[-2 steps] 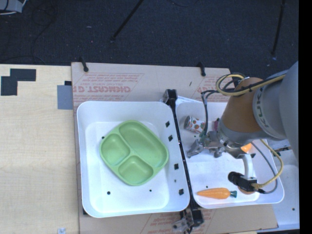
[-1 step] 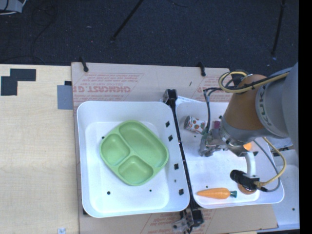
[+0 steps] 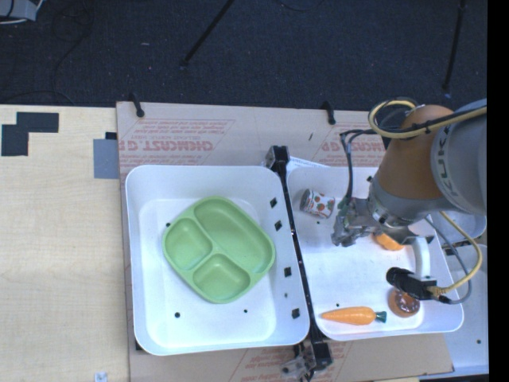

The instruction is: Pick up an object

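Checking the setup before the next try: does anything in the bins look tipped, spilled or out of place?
One thing: the small printed cup in the right bin lies on its side, left of the pincer. The green divided plate sits flat in the left bin, and the toy carrot rests near the front rim.

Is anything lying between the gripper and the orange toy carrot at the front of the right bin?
Nothing visible does. The gripper sits over the middle of the right white bin, and bare bin floor separates it from the orange toy carrot. The small patterned cup and the round brown piece lie off to the sides.
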